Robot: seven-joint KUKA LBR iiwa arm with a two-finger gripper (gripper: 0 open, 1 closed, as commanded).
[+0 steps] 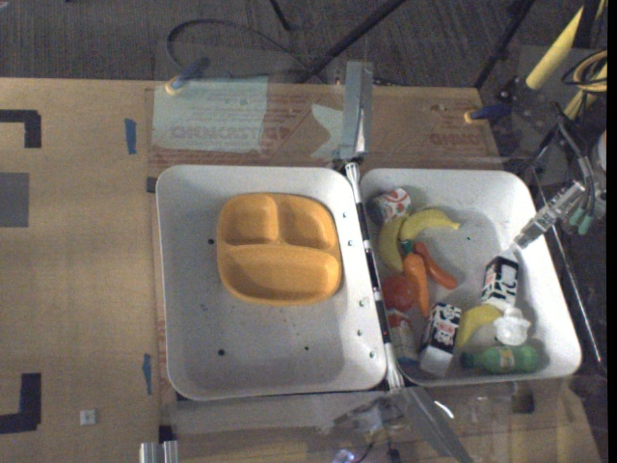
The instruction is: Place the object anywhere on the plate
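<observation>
An orange plate [280, 249] with three compartments lies in the left white bin [193, 355], toward its back, with nothing on it. The right bin [525, 196] holds several toy foods: two yellow bananas [429, 223], an orange carrot [416, 283], a small black-and-white carton [499, 283] and a green bottle [501, 358]. My gripper [551, 212] hangs at the right bin's far right rim, above the rim and apart from every toy. It is small and dim at the view's edge, and I see nothing in it.
A second carton [442, 328], a third banana [477, 321], a small can [391, 204] and a red toy [398, 292] crowd the right bin's left half. A metal divider [371, 287] separates the bins. Tripod legs and cables stand beyond the bench.
</observation>
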